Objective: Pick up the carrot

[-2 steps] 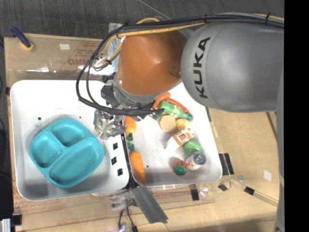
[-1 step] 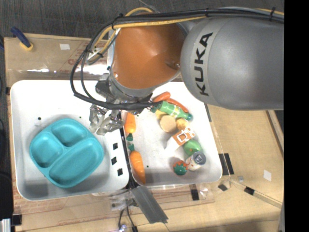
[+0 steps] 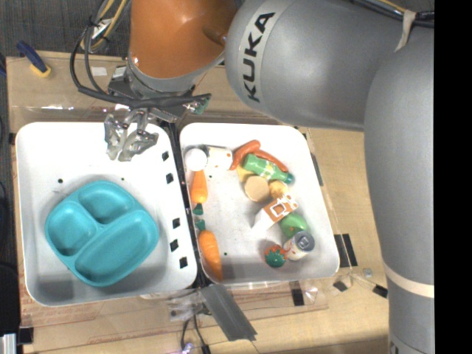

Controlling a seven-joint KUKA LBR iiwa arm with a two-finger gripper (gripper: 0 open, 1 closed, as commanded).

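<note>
Two orange carrots lie along the left wall of the right bin (image 3: 313,198): a small carrot (image 3: 198,186) near the middle of the wall and a second carrot (image 3: 209,252) toward the front corner. My gripper (image 3: 129,140) hangs over the back of the left bin (image 3: 44,146), left of the divider and well apart from both carrots. Its metal fingers (image 3: 114,135) are spread, with nothing between them.
A teal divided plate (image 3: 102,231) fills the front of the left bin. The right bin also holds a white cup (image 3: 195,157), an orange-red pepper-like piece (image 3: 247,152), a green bottle (image 3: 267,169), a tan round piece (image 3: 257,189), a small box (image 3: 280,209) and a can (image 3: 301,243).
</note>
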